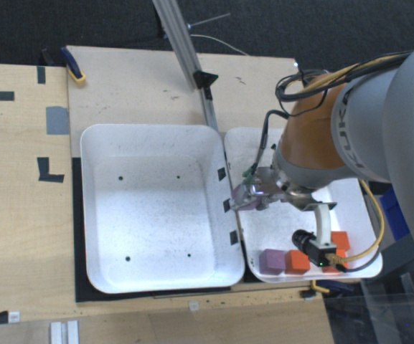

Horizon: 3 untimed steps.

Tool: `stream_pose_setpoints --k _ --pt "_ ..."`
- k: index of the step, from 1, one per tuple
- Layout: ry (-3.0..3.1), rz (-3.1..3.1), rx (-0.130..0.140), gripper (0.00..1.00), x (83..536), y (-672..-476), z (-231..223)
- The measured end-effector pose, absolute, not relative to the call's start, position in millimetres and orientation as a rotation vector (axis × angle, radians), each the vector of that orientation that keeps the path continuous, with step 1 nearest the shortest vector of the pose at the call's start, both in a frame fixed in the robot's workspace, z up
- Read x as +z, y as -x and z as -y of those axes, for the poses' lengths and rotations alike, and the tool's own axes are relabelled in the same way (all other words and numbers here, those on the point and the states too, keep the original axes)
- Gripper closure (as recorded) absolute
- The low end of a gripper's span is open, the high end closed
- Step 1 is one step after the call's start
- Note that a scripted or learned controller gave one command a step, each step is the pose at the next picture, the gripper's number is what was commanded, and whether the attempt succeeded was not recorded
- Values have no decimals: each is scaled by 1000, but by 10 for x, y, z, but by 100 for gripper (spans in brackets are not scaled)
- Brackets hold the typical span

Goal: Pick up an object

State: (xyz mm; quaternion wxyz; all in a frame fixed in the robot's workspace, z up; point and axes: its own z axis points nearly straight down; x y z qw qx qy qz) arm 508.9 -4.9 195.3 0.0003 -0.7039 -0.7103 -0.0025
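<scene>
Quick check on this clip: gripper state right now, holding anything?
Gripper: low over the right bin, near its left wall; open or shut cannot be told, and no object is seen held.

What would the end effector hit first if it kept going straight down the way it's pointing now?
Probably the white floor of the right bin, near its left wall. The end effector hangs over that spot, apart from the purple block and orange block. Depth is hard to judge from above.

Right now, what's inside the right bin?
In the right bin: a purple block, an orange block, another orange block and the gripper. The arm covers the bin's middle.
</scene>
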Motion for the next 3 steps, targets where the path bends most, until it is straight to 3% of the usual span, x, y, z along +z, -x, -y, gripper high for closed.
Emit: stream_pose_setpoints --k 1,2,3 --pt "2210 2233 -6 100 2170 -5778 -889" --pt "2219 2226 -7 100 3051 -5478 -890" --pt "2219 2222 6 100 2961 -5421 -896"
